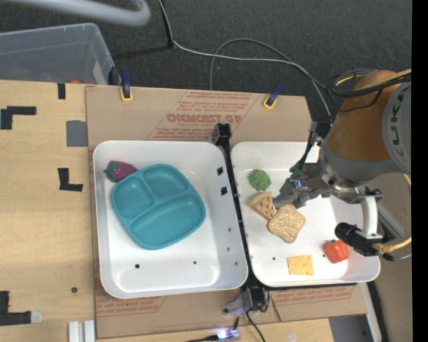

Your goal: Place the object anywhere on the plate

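Two bins (107, 267). Gripper (289, 194) low over right bin's middle, beside cracker (287, 223) and waffle wedge (263, 205); grip state unclear. Plate (158, 206) sits in left bin. Advice: centre on one piece before closing.

Up top, dark grey carpeted floor (281, 27) runs behind the bench, with a thin black cable (200, 47) looping across it. At upper left sits a clear plastic storage tub (53, 50), and a pale curved tube (114, 10) crosses the corner above it. The light wooden benchtop (40, 220) spreads along the left, marked with black tape pieces (67, 179) and a grey patch (76, 132). On it lies a brown cardboard sheet (194, 117) with red printing, pinned at its far edge by two yellow-tipped clamps (126, 91). The lighting is even and soft.
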Available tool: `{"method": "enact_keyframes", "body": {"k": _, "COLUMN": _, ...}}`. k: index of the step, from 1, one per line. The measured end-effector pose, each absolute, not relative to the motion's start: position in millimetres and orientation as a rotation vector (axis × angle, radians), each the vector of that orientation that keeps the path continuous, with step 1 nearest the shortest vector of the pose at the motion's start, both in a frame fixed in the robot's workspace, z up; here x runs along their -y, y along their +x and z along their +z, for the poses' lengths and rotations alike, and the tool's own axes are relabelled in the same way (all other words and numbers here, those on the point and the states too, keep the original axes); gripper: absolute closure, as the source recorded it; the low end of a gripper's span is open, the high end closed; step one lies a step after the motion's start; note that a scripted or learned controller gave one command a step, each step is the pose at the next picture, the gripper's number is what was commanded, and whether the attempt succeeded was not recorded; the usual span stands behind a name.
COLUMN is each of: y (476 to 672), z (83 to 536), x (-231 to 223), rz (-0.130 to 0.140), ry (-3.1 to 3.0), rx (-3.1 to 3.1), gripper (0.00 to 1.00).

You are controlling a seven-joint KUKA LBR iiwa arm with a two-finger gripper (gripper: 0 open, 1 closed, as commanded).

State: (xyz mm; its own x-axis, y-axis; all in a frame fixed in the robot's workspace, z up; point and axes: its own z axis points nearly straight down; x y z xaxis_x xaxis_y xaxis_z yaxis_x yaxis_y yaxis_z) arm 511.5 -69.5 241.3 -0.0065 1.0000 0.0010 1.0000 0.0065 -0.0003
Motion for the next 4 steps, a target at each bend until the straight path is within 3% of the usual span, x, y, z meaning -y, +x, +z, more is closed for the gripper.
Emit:
{"method": "enact_keyframes", "body": {"k": 2, "y": 517.3, "z": 223, "x": -23, "rz": 0.003, "ry": -2.213, "rx": 2.226, "gripper": 1.0}}
{"method": "enact_keyframes", "body": {"k": 3, "y": 525.5, "z": 231, "x": -76, "rz": 0.0, "ry": -2.212, "rx": 2.228, "gripper": 1.0}}
{"method": "enact_keyframes", "body": {"k": 4, "y": 521.8, "z": 236, "x": -131, "rz": 0.002, "ry": -2.212, "rx": 2.228, "gripper": 1.0}}
